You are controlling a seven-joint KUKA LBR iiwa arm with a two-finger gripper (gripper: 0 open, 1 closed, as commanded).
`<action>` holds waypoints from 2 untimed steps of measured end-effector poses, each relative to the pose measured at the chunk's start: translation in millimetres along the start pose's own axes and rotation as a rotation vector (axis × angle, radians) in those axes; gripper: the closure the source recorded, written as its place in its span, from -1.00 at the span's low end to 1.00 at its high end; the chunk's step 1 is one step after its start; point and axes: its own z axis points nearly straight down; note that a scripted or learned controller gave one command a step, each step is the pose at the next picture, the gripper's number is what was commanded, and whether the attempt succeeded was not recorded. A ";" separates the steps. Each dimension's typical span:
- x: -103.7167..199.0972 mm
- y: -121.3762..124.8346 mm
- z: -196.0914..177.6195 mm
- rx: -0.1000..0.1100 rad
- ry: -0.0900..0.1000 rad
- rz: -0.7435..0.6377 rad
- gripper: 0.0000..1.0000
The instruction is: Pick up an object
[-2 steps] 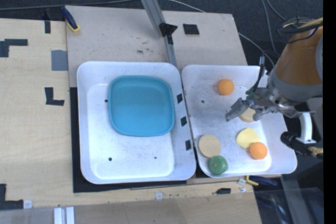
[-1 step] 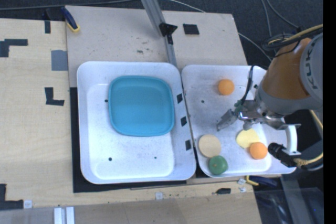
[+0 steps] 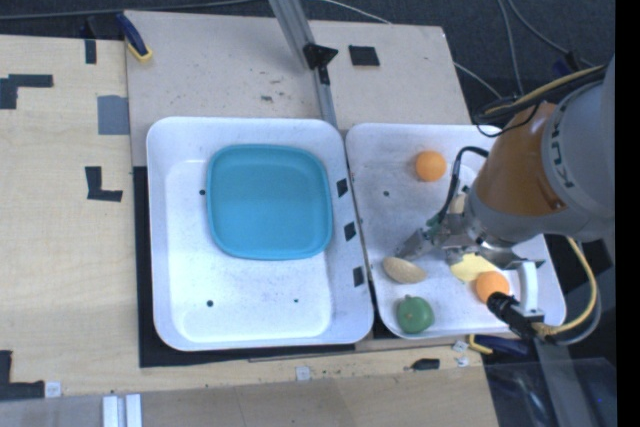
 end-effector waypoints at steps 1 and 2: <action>-0.4 0.7 -12.3 -0.003 -0.001 0.000 1.00; 4.8 10.2 -66.5 -0.006 0.000 -0.001 1.00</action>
